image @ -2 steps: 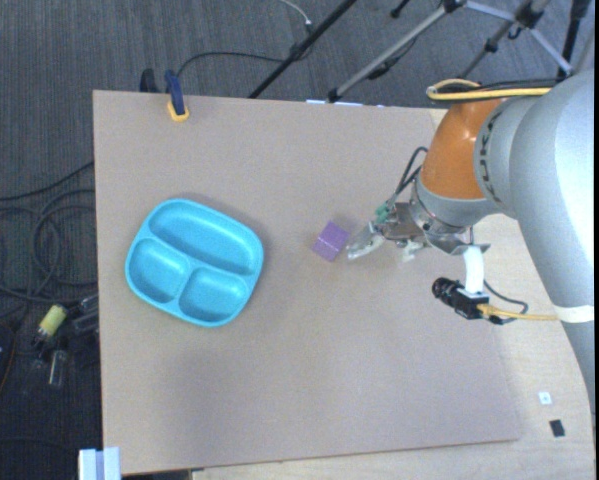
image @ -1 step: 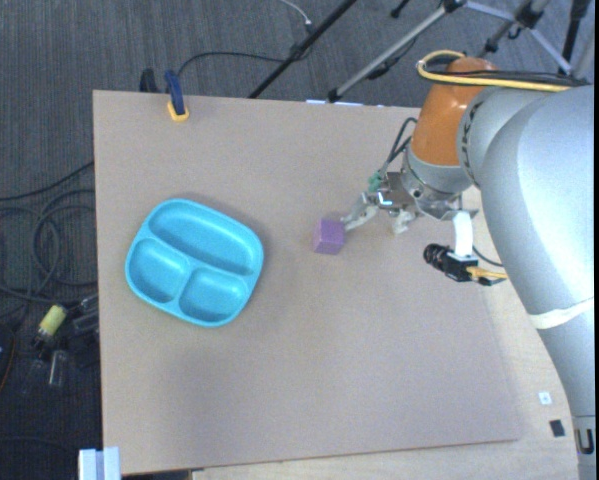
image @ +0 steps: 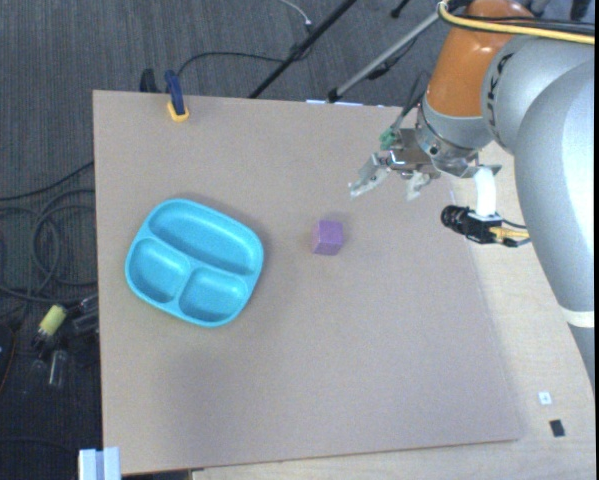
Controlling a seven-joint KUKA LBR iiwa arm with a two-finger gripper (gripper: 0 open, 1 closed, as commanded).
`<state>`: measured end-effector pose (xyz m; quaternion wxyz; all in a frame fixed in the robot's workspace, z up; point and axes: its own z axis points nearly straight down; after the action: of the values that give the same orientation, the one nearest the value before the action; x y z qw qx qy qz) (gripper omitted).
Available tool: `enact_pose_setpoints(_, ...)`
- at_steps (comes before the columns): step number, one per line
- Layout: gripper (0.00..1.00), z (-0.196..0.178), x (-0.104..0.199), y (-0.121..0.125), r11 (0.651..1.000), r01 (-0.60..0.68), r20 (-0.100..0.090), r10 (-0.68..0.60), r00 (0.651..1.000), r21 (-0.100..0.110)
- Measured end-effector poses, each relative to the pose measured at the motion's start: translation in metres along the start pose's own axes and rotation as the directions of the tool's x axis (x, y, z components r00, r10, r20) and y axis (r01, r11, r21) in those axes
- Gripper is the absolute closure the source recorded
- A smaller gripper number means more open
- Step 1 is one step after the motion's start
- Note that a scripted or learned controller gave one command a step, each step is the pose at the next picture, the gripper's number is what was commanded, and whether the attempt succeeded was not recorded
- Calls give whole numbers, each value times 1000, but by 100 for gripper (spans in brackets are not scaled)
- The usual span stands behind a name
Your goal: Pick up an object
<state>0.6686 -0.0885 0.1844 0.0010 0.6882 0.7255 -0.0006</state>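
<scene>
One small purple cube (image: 327, 237) and one blue divided plate (image: 194, 261) are seen on the table (image: 379, 348); the jaws are spread apart, nothing held.

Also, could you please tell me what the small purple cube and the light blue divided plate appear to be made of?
The small purple cube looks like matte foam or painted wood: its faces are dull with no glints, though the view leaves this open. The light blue divided plate seems to be moulded plastic with a smooth satin finish, judging by its rounded compartment ridges and soft highlights.
</scene>
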Motion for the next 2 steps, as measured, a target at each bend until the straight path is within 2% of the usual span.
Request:
enact_pose_setpoints(1, 0, -90, -16, -1, 1000, 14, 1, -14, 1000, 1)
enact_pose_setpoints(2, 0, 2, 33, -62, 999, 33, -3, -33, 999, 4)
